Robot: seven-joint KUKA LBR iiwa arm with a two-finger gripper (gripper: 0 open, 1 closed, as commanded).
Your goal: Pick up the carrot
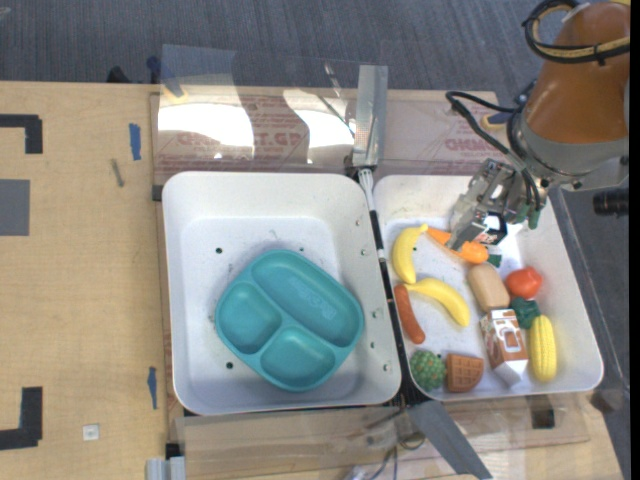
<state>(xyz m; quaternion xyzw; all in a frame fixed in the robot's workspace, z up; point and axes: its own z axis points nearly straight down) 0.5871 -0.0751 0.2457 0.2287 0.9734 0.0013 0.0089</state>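
Note:
The carrot [450, 242] is a small orange piece lying in the right bin [580, 368], near its back, just right of a yellow banana [404, 254]. My gripper [478, 230] hangs down directly over the carrot's right end, touching or nearly touching it, and hides part of it. The carrot still rests on the bin floor. The grey arm with its orange band [580, 78] reaches in from the upper right.
The right bin also holds a second banana [446, 300], a red sausage [408, 314], a tan potato [488, 288], a tomato [523, 283], corn [542, 348], a carton [506, 348], a waffle [463, 372] and a green vegetable [428, 368]. A teal divided plate [290, 318] lies in the left bin [200, 218].

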